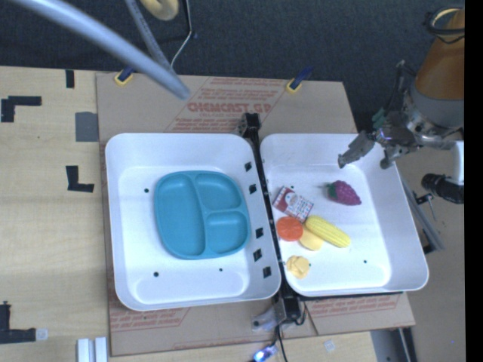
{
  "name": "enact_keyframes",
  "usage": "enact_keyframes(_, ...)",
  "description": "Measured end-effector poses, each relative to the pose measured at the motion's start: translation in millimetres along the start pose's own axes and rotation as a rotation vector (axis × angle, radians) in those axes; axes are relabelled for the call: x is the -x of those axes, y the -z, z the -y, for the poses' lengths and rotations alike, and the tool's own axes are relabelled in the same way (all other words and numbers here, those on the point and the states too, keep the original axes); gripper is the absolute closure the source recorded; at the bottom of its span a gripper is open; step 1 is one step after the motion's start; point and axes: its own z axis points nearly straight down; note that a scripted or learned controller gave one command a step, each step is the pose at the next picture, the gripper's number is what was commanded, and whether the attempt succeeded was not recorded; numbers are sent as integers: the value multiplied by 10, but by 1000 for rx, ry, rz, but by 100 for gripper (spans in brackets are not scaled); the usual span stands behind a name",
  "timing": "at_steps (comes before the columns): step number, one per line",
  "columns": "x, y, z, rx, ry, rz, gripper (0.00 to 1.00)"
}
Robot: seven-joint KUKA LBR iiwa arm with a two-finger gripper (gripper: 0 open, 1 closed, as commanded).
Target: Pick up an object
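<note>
We see the gripper (371, 152) open and empty above the right bin (392, 270) — poised near the grapes (345, 193).

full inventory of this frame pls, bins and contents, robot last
white bins: 2, white, side by side on the bench
divided plate: 1, blue, middle of the left bin
grape bunch: 1, purple, right bin, upper middle
small packet: 1, red and white, right bin near the divider
round toy: 1, orange, right bin, just below the packet
corn cob: 1, yellow, right bin, to the right of the orange toy
yellow piece: 1, yellow, tucked under the corn
small lumpy toy: 1, pale yellow, right bin, front left corner
cardboard sheet: 1, brown, under both bins
arm: 1, grey with orange band, right edge
hand: 1, dark, above the right bin's upper right, nothing between its fingers
</note>
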Motion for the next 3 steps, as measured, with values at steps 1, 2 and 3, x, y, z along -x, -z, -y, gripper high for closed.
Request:
enact_keyframes(1,-3,59,-21,11,3,2,0)
enact_keyframes(2,-16,-586,-47,4,3,1,0)
enact_keyframes(3,-54,-1099,-135,6,4,1,0)
